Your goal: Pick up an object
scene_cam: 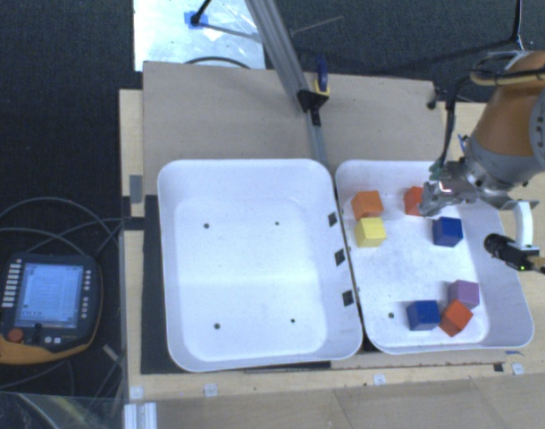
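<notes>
One fixed camera looks down aslant on both bins [255,172].

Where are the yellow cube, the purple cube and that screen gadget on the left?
Yellow cube [372,231], camera view, its top face.
Purple cube [464,291], camera view, its top face.
Screen gadget [47,298], camera view, middle of its lit screen.

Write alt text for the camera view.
The arm's gripper hangs low in the right bin, next to an orange-red block at the bin's far side. That bin also holds orange, yellow, two blue, purple and red blocks.
</notes>
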Action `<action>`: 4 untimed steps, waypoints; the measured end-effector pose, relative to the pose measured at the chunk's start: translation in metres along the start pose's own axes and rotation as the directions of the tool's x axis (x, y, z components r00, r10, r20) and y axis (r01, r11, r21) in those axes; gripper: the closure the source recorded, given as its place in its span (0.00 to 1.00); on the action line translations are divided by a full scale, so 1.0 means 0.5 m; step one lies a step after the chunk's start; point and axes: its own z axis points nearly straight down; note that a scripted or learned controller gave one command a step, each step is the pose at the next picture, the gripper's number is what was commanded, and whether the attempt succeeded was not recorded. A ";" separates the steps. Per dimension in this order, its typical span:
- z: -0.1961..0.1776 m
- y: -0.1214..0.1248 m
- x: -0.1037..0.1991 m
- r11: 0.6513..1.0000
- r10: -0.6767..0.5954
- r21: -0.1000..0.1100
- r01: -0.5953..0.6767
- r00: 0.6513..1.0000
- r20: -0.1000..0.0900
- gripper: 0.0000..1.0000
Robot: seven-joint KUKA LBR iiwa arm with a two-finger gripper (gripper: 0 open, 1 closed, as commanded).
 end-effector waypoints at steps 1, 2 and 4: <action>-0.076 0.004 -0.001 1.000 -0.001 0.001 0.001 1.000 0.000 1.00; -0.069 0.040 0.102 1.000 -0.006 0.003 0.006 1.000 -0.003 1.00; -0.074 0.076 0.331 1.000 -0.008 0.004 0.008 1.000 -0.005 1.00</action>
